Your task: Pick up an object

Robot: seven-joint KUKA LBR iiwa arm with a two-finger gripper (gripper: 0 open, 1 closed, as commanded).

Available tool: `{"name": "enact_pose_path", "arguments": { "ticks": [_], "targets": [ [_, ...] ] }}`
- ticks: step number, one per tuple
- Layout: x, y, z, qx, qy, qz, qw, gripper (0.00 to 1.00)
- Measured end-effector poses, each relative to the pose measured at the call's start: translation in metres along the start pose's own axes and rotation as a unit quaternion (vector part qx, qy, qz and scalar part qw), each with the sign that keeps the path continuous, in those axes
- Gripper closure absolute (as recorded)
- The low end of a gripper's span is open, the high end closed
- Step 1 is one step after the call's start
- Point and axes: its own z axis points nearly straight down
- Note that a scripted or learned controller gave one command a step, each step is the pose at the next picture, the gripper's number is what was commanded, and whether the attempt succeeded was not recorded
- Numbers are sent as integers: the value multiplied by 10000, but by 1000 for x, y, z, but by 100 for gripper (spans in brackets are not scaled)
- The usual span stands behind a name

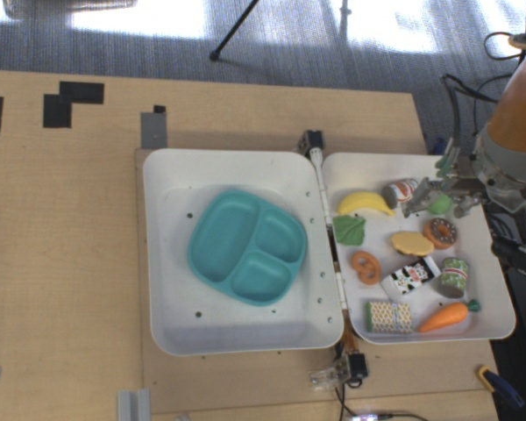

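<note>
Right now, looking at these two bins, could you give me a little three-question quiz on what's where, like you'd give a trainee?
1. True or false: the teal divided plate lies in the left bin.
2. Which toy lies nearest the right bin's front edge? A) yellow banana B) carrot C) donut
3. Fill in: the gripper hovers over the ____ bin.

Key: 1 true; 2 B; 3 right.
</note>
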Motion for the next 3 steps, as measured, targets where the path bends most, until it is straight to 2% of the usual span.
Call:
{"name": "enact_pose_path", "arguments": {
  "ticks": [1,2,3],
  "targets": [
    [-10,96,112,21,2,-5,10000,0],
    [-37,93,149,-8,31,-16,10000,0],
    [-39,94,138,-23,9,-31,10000,100]
  ]
}}
